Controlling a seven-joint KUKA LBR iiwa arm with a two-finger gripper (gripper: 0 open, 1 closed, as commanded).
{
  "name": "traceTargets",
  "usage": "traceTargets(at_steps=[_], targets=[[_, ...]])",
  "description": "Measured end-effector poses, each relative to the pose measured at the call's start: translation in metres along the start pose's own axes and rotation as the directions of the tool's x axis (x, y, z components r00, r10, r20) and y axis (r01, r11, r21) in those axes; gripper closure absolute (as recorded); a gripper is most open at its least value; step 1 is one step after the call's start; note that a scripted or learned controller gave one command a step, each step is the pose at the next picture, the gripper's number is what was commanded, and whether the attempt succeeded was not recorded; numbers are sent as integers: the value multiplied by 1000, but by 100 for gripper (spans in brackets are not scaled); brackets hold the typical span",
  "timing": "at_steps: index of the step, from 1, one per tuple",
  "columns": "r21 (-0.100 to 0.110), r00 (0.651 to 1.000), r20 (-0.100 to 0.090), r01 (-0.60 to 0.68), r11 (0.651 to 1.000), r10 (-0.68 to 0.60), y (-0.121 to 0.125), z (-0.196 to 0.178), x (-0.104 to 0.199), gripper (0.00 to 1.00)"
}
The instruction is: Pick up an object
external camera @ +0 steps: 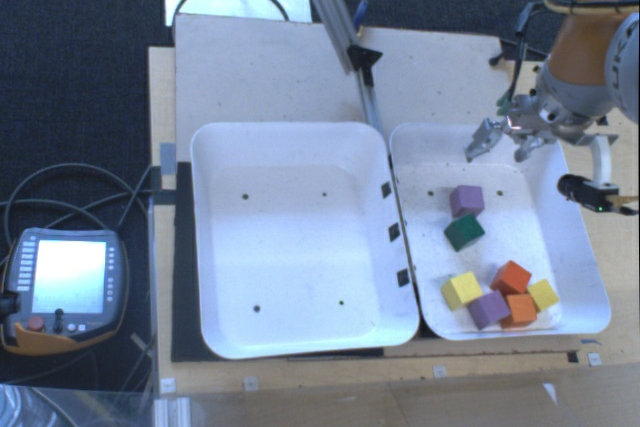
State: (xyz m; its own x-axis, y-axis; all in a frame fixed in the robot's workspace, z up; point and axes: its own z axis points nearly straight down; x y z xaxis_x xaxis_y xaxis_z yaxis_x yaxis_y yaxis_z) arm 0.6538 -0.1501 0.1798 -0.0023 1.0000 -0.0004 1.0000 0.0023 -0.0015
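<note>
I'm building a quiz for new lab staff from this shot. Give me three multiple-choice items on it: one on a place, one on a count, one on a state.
1. Where do the blocks lie?
A. left bin
B. right bin
C. bare bench

2. How many purple blocks are there?
A. one
B. two
C. four

3. What is the claw doing?
A. gripping a block
B. hovering with nothing between its fingers
C. resting in the left bin

Answers:
1 B: every block lies in the right bin.
2 B: one purple block lies above the green block, another purple block in the lower cluster.
3 B: the claw stands spread at the right bin's far edge, apart from the blocks.
</note>
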Motion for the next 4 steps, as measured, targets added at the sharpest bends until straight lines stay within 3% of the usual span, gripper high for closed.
traceTargets(at_steps=[1, 2, 3, 4], targets=[[1, 1000, 0, 0, 1000, 0, 0, 57, -9, 0], [-7, 1000, 1, 2, 1000, -2, 3, 42, -9, 100], [-9, 1000, 1, 0, 1000, 0, -3, -7, -10, 100], [-11, 1000, 2, 3, 1000, -3, 8, -66, -7, 100]])
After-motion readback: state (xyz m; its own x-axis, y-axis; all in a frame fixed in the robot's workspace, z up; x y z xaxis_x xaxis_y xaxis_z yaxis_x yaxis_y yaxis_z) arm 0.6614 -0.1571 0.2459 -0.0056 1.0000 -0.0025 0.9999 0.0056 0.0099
